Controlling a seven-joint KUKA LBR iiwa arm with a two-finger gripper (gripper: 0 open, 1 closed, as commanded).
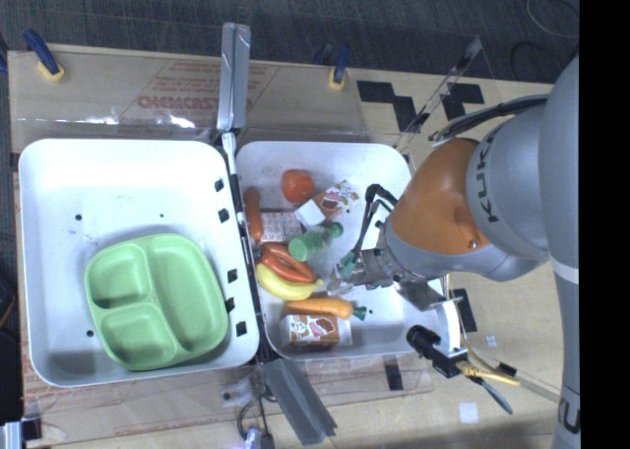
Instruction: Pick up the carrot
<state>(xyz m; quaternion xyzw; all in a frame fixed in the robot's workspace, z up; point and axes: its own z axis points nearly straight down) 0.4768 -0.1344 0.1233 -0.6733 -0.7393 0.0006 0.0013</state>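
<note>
Arm (463,216): It reaches in from the right and covers the right part of the right bin; the orange band sits directly above the wrist.
Right bin (394,157): It holds the whole cluster of toy food. Expect crowding on every side of the target.
Left bin (59,191): It holds only a green divided plate (153,299); you can disregard it for this step.
Carrot (320,307): It lies flat near the bin's front wall, stalk end to the right, resting on or just against a small box (313,331). A banana (281,285) lies just behind it.
Handling: Judge it light, rigid and smooth-skinned, so it may slip. Grip across the thick middle of the body, not the tapered tip.
Gripper (346,275): It hangs just above and behind the carrot's stalk end. You cannot tell its opening from this view, and nothing is seen held in it.
</note>
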